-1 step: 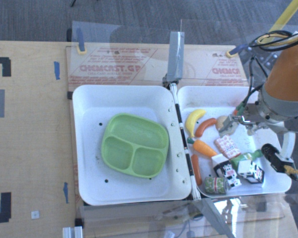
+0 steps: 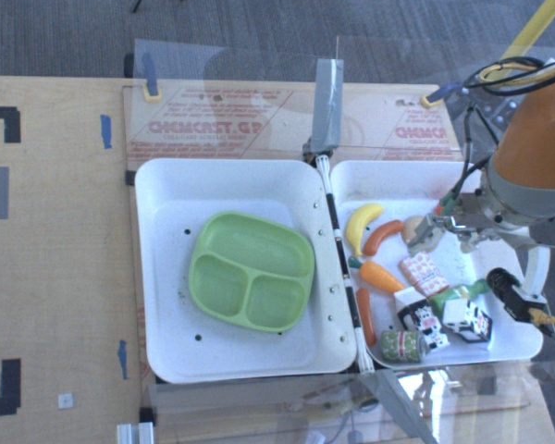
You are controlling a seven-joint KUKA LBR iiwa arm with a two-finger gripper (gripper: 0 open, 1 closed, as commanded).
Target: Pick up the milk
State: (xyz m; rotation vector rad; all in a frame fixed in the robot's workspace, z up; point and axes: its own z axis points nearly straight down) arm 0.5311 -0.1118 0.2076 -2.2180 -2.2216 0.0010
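Observation:
The milk carton (image 2: pixel 425 323), white with black cow patches, lies on its side near the front of the right bin (image 2: pixel 388 178). My gripper (image 2: pixel 446 236) hangs over the middle of that bin, above and behind the milk and apart from it. Its fingers (image 2: pixel 424 236) are spread open with nothing between them, close to the right end of a red sausage (image 2: pixel 381 236). The arm's orange band (image 2: pixel 536 137) is at the right edge.
The right bin also holds a banana (image 2: pixel 362 225), a carrot (image 2: pixel 381 277), a pink patterned carton (image 2: pixel 423 272), a green and white carton (image 2: pixel 461 311) and a small can (image 2: pixel 400 344). A green divided plate (image 2: pixel 250 272) sits in the left bin (image 2: pixel 166 192).

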